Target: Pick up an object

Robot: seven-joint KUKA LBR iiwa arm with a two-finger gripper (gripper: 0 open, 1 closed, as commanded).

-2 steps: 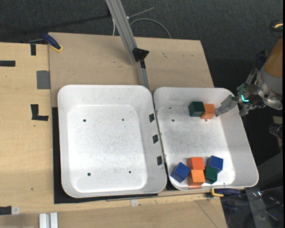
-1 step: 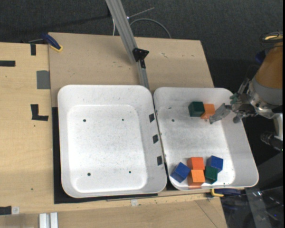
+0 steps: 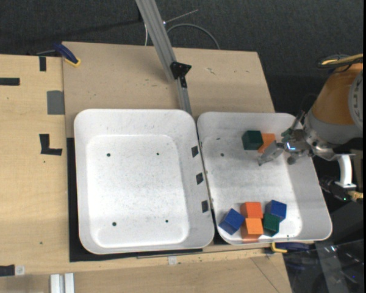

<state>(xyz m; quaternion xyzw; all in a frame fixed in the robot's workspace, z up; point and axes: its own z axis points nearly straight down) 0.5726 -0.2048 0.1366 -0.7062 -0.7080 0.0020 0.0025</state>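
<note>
The right bin (image 3: pixel 305 182) holds a dark green block (image 3: pixel 251 140) with an orange block (image 3: pixel 268 141) touching its right side, near the far wall. My gripper (image 3: pixel 278 157) hangs just right of and in front of that orange block. It is open, one finger (image 3: pixel 266 155) reaching toward the orange block and the other (image 3: pixel 291 159) further right, with nothing between them. At the bin's near edge lies a cluster: a blue block (image 3: pixel 232 220), two orange blocks (image 3: pixel 251 209) (image 3: pixel 254 226), a green block (image 3: pixel 271 224) and another blue block (image 3: pixel 277 209).
The left bin (image 3: pixel 85 163) stands beside the right one on the wooden bench. A slanted metal bar (image 3: pixel 161 35) runs from the top down to the gap between the bins. The arm's orange band (image 3: pixel 332 96) is at the right edge.
</note>
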